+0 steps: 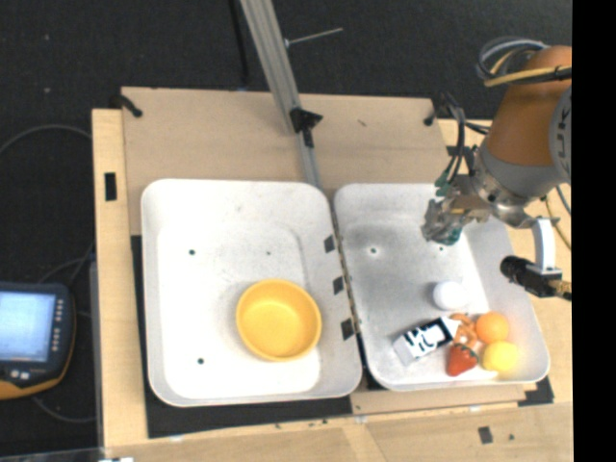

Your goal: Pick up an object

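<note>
My gripper point(443, 227) hangs over the upper right part of the right bin point(385, 229), with bare bin floor beneath it. Toward that bin's near right corner lies a cluster: a white ball point(449, 295), an orange fruit point(492, 327), a yellow fruit point(500, 356), a red strawberry-like piece point(461, 359) and a black-and-white box point(423, 340). All of them lie well below the gripper in the view, apart from it. A yellow bowl point(278, 319) sits in the left bin point(192, 219).
A slanted metal pole point(279, 65) rises from the bench behind the bins. A handheld screen point(29, 335) rests off the bench at the far left. The bins' shared rims meet at a hinge strip point(342, 268).
</note>
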